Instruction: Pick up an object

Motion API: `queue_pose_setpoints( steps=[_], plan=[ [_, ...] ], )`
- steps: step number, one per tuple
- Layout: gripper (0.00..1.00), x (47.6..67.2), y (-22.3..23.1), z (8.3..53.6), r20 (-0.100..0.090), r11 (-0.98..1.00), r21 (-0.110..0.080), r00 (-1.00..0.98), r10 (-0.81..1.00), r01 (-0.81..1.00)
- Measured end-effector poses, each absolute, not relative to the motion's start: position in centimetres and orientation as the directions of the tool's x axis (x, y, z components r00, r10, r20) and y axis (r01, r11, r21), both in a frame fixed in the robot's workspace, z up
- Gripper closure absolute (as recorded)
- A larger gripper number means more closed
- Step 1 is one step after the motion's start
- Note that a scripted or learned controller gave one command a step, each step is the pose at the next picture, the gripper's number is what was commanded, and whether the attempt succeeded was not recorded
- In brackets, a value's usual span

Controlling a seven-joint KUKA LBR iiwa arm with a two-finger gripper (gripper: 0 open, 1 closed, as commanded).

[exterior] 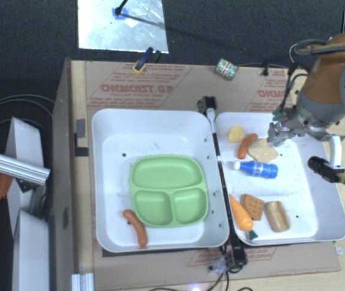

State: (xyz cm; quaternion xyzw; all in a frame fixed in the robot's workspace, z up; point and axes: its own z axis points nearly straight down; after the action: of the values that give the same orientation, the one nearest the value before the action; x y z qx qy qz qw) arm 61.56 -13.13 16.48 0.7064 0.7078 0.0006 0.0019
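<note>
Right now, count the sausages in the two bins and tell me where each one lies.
2. One sausage lies in the left bin, at the near-left corner of the green divided plate. The other sausage lies in the right bin, touching the beige piece. None looks hidden.

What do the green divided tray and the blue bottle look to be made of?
Green divided tray: likely molded plastic, with a smooth, slightly glossy, uniform pale green surface and rounded compartment walls.
Blue bottle: probably plastic too, with a glossy blue body, soft highlights and a white cap end. At this size I cannot tell whether it is a toy.
</note>
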Motion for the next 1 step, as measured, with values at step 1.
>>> queue_pose_setpoints(
  steps=[1],
  plan=[
    [0.0,61.54,-13.08,16.42,-0.001,0.002,0.002,-0.002,1.0,1.0]
  ],
)
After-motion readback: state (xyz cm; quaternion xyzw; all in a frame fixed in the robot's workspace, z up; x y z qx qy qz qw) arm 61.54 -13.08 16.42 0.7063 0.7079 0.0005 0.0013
